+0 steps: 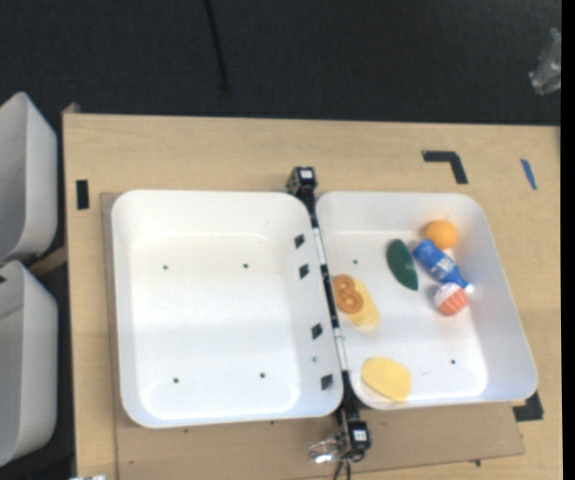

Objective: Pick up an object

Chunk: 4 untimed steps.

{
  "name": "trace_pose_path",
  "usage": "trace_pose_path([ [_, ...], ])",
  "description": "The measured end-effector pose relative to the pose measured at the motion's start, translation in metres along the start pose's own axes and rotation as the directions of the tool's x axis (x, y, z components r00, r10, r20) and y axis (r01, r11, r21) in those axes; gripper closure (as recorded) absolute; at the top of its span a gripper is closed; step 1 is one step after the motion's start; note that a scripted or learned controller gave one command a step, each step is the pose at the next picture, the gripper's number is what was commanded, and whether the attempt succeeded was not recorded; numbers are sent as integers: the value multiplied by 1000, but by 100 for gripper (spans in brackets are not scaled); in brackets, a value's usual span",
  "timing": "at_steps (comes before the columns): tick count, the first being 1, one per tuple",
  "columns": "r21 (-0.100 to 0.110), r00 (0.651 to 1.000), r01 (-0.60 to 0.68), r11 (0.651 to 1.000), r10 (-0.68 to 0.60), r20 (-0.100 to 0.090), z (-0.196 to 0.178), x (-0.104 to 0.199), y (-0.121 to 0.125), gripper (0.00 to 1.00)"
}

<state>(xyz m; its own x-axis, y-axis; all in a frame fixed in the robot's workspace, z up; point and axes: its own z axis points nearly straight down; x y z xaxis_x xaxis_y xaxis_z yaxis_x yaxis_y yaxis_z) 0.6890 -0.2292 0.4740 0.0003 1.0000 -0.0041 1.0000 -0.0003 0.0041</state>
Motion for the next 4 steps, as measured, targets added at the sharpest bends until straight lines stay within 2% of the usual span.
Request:
trace_pose_path([
  [1,3,1000,5,1000,-5,-1,20,6,-1,100],
  [3,-2,1000,9,1000,-9,1,-36,0,0,100],
  [4,5,1000,5,1000,-5,-2,-7,0,0,100],
])
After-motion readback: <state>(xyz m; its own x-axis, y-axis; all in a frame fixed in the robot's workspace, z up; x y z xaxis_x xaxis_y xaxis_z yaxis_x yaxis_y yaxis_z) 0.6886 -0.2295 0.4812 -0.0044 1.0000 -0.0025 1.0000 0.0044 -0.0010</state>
